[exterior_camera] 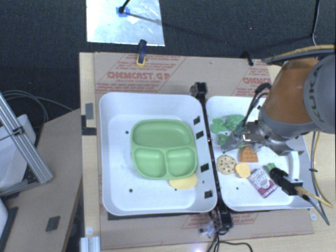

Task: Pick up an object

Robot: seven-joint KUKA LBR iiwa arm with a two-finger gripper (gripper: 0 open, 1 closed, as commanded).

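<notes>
Jaws [234, 138] low in right bin [226, 201] over green leafy toy [226, 125], can't tell if spread or pinching; cookie [226, 164], orange wedge [248, 154] nearby; green plate [161, 148] in left bin [113, 140]

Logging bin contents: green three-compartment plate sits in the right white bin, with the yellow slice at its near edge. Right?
Not quite. The camera view shows the green three-compartment plate in the left white bin, not the right one. The rest holds: the flat yellow slice lies at the plate's near edge, partly tucked under it.
</notes>
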